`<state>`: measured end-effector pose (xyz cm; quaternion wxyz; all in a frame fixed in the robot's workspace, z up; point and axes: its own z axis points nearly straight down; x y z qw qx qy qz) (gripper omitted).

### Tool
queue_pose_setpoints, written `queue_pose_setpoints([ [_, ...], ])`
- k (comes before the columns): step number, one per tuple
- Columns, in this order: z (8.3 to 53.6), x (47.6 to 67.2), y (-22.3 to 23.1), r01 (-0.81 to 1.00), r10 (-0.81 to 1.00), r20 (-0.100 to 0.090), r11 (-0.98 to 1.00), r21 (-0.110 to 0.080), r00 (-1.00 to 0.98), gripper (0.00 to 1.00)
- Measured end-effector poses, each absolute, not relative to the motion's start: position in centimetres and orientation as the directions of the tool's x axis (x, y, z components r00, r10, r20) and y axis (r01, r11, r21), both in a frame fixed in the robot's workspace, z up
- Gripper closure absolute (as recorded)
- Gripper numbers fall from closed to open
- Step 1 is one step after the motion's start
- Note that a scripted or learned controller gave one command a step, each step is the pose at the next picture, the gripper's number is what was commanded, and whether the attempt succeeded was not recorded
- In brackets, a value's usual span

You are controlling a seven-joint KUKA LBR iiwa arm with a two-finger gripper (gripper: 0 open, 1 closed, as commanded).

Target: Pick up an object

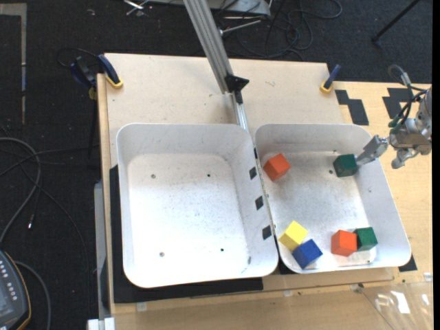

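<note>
Right now the end effector (371, 151) reaches in over the far right corner of the right bin (323, 133), slanting down toward a dark green block (344, 165) that sits near the bin's far wall. One grey finger (373, 147) shows plainly and its tip touches or nearly touches the block's right side; I cannot tell from this slant whether a second finger stands behind the block, so I cannot say if the end effector is wide, narrow or gripping. The block looks to rest on the bin floor, not lifted.

That block is the likely target, since it stands alone with free room around it. The other candidates lie elsewhere in the same bin: an orange block (276, 166) near the far left corner, beside the divider, and along the near edge a yellow block (294, 234) touching a blue block (307, 252), then a second orange block (344, 242) touching a smaller green block (366, 237). Those pairs are crowded, which would make a clean grasp harder. The left bin (137, 139) lies beside it on the desk (172, 88).

Judging by the tilt, the approach comes from the arm's side, so a push could slide the block instead of catching it.
</note>
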<state>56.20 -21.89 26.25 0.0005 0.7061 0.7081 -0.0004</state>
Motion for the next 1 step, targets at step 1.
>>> queue_pose_setpoints([
  [1, 26.25, 56.19, -21.89, 1.0, 1.0, -0.001, 0.003, 0.0, -0.003, 0.0],
])
